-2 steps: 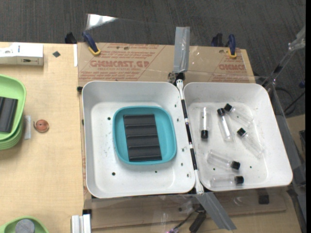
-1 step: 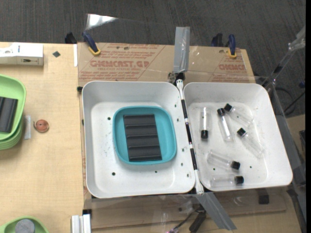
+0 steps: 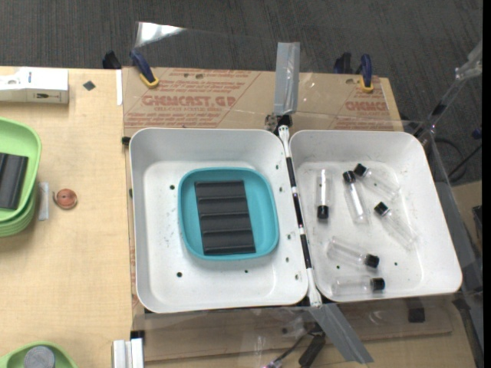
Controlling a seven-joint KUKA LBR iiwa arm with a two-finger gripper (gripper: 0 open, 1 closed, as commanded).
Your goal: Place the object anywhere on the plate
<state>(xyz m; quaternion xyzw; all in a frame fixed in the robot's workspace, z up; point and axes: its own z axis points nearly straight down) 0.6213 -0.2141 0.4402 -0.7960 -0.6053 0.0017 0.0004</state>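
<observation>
Two white bins sit side by side on the bench. The left bin (image 3: 153,282) holds a teal plate (image 3: 228,213) with a dark ribbed insert (image 3: 224,217) lying in its middle. The right bin (image 3: 430,274) holds a scatter of small clear tubes with black caps, and one of these is presumably the object to be moved. I count roughly six: one upright-looking tube (image 3: 322,198) near the divider, a pair (image 3: 355,194) in the upper middle, one (image 3: 391,217) further right, and two (image 3: 357,255) low down, the lowest (image 3: 360,285) lying close to the front wall.

From where I stand the arm and its gripper are out of the picture, so I cannot tell how the gripper is set.

What worries me is the tubes themselves. They are clear on white, so their outlines are faint and only the caps stand out; a grab aimed at a cap could pinch the end and let the tube swing or slip. They are round and would likely roll away if nudged. The two in the upper middle lie near each other, so closing on one may knock the other. The lowest one is tight against the wall, leaving little room on that side. And on the plate, the ribbed insert could let a dropped tube bounce or roll off.
</observation>
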